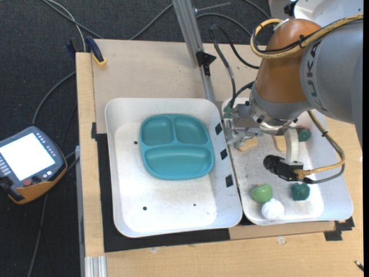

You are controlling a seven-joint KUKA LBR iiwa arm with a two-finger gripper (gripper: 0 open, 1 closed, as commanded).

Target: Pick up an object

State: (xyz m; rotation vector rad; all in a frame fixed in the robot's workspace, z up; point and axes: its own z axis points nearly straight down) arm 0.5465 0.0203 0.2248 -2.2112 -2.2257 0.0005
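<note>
round white ball [273, 210] beside smooth green lump [262, 192], right bin [334, 203].

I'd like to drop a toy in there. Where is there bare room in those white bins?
The left bin has bare floor in front of the teal tray. The right bin is crowded: arm overhead, green ball, white ball, dark teal toy.

grey arm [323, 62] reaches in from right, end effector [241, 133] low, pointing down

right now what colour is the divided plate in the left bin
Teal blue. The divided plate shows plainly in the camera view, lying flat in the left bin.
</note>
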